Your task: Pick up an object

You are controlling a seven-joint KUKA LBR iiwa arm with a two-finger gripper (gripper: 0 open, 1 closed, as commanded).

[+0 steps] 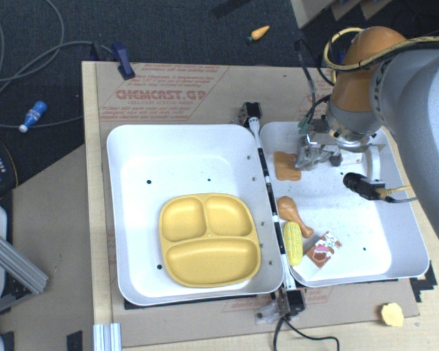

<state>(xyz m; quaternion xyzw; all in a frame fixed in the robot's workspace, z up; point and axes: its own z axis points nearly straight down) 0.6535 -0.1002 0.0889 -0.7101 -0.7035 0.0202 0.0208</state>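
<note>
Likely target: tan flat piece [285,166], lying flat at the far left of the right bin [384,232], close to the wall shared with the other bin. Gripper [308,158] sits low just beside its right edge, possibly touching. Can't tell if the jaws are wide or narrow, and nothing is visibly held. Reads as approach/pre-grasp. Next move needs the jaws centred over the piece and down near the bin floor; it's thin and flat, so easy to miss. Same bin, nearer the front along the left wall: brown drumstick [289,210], corn cob [293,241], small red-and-white packet [323,250]. Left bin [135,167] holds a yellow divided plate [208,238].
</note>
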